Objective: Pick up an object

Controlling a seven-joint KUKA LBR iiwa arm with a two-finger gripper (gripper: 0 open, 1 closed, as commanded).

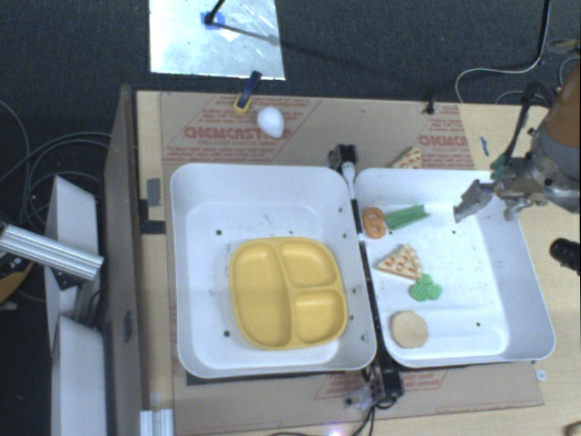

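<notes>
The tool (490, 200) hangs over the upper right part of the right bin (526, 289), reaching in from the right edge of the view; whether it is wide or narrow cannot be told from this angle, and nothing shows between its tips. All the loose things lie to the left of the tool or below it in the view, apart from it. Nearest is a green toy vegetable (406, 215), lying flat to the tool's left, with an orange round slice (373, 222) touching its far end beside the bin's left wall. Lower and to the left of the tool lies a cracker-like wedge (400, 262), with a small green leafy piece (424, 289) just below it. Farthest from the tool, near the bin's lower edge, lies a pale tan round piece (408, 329). The left bin (204, 207), well away from the tool, holds a yellow divided tray (288, 292). On the tabletop (300, 130) above the bins lies a white egg-like thing (270, 121).
</notes>
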